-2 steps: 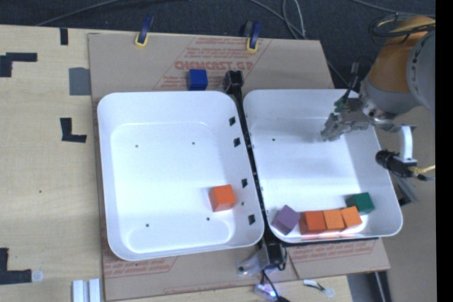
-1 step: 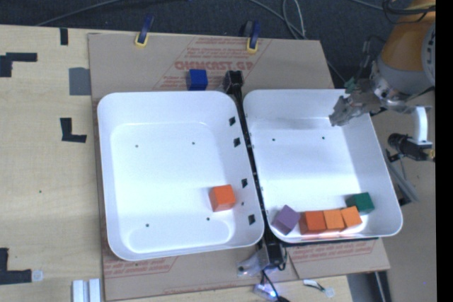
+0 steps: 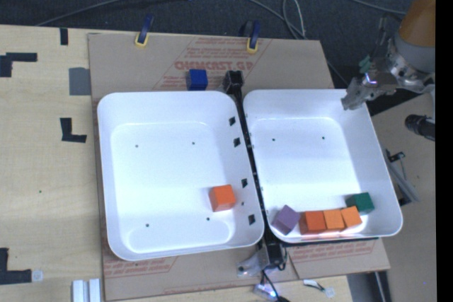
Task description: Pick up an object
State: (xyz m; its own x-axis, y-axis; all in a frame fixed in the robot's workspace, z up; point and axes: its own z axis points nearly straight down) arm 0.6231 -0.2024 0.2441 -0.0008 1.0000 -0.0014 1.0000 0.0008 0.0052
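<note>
An orange cube [image 3: 222, 197] is seen lying at about five o'clock in the left bin [image 3: 120, 117], alone there. In the right bin [image 3: 311, 101], a purple block [image 3: 286, 219], two orange blocks [image 3: 323, 221] and a green block [image 3: 362, 203] are lined along the six o'clock wall. The gripper [image 3: 356, 93] is held over that bin's two o'clock corner, nothing gripped; its opening cannot be told.

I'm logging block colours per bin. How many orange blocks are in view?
3: one orange block in the left bin; two touching, and, along the right bin's near wall.
</note>
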